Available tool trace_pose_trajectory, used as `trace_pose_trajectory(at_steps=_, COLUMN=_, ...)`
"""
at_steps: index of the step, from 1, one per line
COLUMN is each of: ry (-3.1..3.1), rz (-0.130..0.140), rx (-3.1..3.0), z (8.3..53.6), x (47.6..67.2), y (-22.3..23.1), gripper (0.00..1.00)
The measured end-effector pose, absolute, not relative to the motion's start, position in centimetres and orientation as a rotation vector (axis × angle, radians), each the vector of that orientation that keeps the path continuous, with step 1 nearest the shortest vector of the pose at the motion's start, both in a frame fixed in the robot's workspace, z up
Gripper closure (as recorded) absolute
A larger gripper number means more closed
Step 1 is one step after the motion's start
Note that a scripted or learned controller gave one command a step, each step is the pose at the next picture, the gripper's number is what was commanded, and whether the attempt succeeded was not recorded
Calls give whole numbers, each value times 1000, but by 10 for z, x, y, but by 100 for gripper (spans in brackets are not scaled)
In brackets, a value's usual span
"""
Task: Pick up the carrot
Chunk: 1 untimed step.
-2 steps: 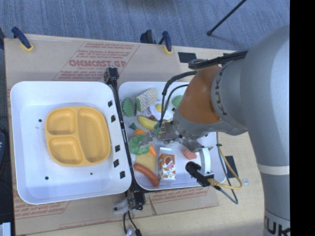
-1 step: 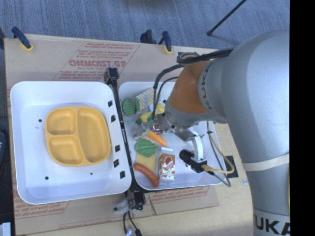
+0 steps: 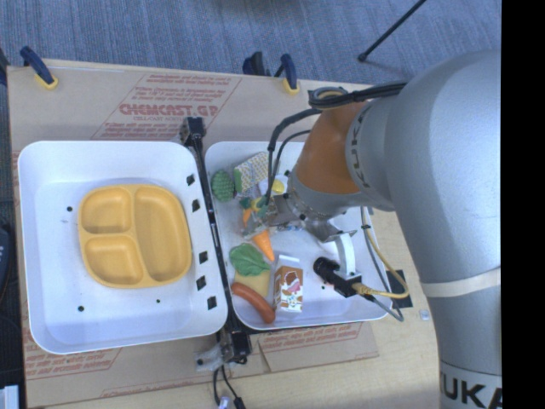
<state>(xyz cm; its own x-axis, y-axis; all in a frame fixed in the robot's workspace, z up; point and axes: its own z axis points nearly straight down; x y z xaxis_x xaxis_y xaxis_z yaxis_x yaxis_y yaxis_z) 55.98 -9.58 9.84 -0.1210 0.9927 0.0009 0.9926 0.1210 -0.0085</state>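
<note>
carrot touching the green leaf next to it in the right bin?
Touching. Camera view shows the carrot lying with its lower end overlapping the green leaf's upper edge, no gap.

This looks like a robotics lab. A big grey industrial arm [image 3: 426, 143] with an orange band leans over a table [image 3: 128, 109] covered in printed cardboard, held down by blue-and-yellow clamps [image 3: 38, 66]. Two white bins [image 3: 34, 228] sit side by side, one holding toy food [image 3: 251, 258]. Grey office carpet [image 3: 170, 15] lies beyond, crossed by a thin black stand leg [image 3: 404, 20].
</note>
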Motion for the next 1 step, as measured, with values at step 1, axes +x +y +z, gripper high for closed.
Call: trace_pose_trajectory(at_steps=1, ry=-2288, rz=6, rx=-2149, z=308, x=611, y=-38, gripper=100)
